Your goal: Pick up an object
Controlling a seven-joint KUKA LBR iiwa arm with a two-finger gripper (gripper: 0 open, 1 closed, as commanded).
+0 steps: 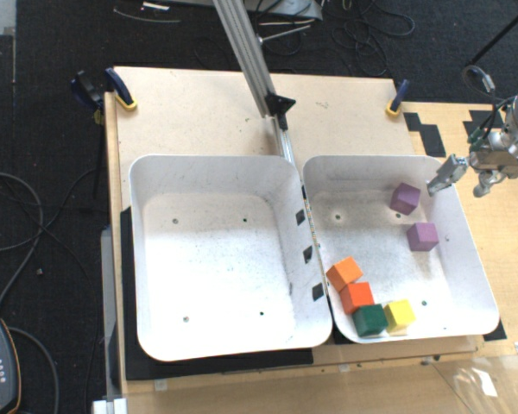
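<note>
Hovering at the right bin's (466,231) far right rim, the gripper (468,178) has its fingers spread, gripping nothing. Two purple cubes (405,198) (423,236) sit just beside it with room around them. Orange (344,272), red (356,296), green (369,319) and yellow (399,314) blocks crowd the near edge. Left bin (147,231) alongside on the desk (198,110).

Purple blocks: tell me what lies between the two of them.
Nothing: in the camera view, bare white floor of the right bin separates the upper purple block from the lower purple block.
</note>
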